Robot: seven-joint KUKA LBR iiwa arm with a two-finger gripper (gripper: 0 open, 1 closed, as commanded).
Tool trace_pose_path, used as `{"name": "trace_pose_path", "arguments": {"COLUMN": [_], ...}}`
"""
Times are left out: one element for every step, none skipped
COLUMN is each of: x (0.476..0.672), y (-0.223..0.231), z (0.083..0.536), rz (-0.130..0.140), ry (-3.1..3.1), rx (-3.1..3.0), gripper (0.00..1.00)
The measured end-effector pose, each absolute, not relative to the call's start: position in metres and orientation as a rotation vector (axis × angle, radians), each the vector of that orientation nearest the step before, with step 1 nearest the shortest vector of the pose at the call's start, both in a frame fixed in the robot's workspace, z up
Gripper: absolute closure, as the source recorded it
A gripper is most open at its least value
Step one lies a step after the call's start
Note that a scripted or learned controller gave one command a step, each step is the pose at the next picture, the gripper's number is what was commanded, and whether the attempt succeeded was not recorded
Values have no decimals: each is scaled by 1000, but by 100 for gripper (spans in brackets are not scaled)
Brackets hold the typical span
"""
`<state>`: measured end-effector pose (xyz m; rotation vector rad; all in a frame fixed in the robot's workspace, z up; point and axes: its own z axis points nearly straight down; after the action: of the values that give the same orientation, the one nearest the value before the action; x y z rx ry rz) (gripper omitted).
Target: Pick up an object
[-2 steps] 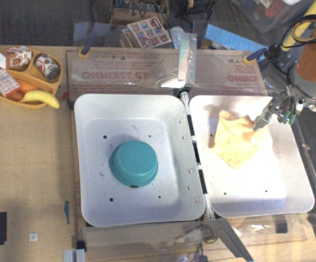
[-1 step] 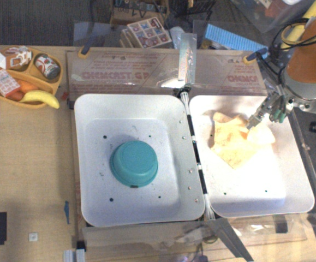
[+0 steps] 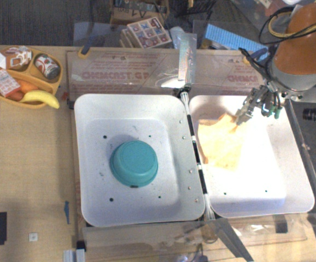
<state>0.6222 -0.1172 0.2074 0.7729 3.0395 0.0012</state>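
The near rim of the two shallow white bins sits closest, with the left white bin (image 3: 92, 201) carrying a round teal plastic bowl (image 3: 135, 163), upside down, near its middle. In the right white bin (image 3: 294, 195) a pale yellow, soft-looking cloth (image 3: 221, 142) lies against the left wall, toward the far side. The gripper (image 3: 244, 113) hangs over the cloth's far right corner; whether its fingers are wide or closed I cannot tell.

The cloth looks like the step in hand. A soft, flat thing probably wants a pinch on a raised fold rather than the thin corner, with a straight descent.

The divider wall is just beside the cloth, so leftward room is tight. The bin floor right of and nearer than the cloth offers free space.
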Motion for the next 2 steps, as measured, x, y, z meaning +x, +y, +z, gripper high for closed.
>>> {"name": "trace_pose_path", "arguments": {"x": [641, 644], "y": [-106, -105], "z": [207, 217], "rz": [2, 4], "ry": [3122, 3116], "rx": [284, 282], "gripper": [100, 100]}}
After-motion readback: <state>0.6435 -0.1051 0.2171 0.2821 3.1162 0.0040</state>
